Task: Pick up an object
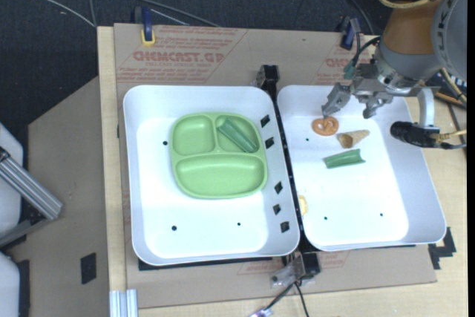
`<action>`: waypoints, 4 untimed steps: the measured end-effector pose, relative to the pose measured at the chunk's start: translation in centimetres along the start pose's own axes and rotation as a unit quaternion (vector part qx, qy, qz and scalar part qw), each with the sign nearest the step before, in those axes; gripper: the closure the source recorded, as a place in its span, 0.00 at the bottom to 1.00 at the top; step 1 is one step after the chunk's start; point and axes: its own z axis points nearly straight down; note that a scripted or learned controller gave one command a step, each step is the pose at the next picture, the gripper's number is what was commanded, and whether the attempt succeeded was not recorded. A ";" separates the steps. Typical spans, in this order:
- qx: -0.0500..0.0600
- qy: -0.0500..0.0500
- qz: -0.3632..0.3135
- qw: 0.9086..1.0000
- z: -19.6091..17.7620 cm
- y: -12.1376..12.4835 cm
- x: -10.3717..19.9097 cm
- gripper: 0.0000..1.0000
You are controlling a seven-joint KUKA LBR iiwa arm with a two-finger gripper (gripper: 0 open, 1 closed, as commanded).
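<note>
In the right bin (401, 223) lie three small things near its far side: a round orange-brown pretzel-like piece (324, 127), a tan cone-shaped piece (353, 137) and a flat green strip (343, 159). My gripper (350, 105) hangs over the far part of that bin, just above and behind the pretzel piece. Its fingers stand apart, one (331, 105) at the left and one (370, 110) at the right, with nothing between them.
The left bin (148, 226) holds a green divided plate (218, 156) with a darker green piece (238, 134) in its upper right compartment. A row of black clips runs along the divider between the bins.
</note>
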 end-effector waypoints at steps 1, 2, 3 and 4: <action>-0.008 -0.001 -0.001 1.000 -0.9 0.3 0.0 0.00; -0.005 -0.001 -0.002 1.000 3.6 0.1 0.7 0.00; -0.005 -0.001 -0.001 1.000 9.6 0.0 0.0 0.00; -0.006 -0.001 -0.001 1.000 10.1 0.0 0.1 0.00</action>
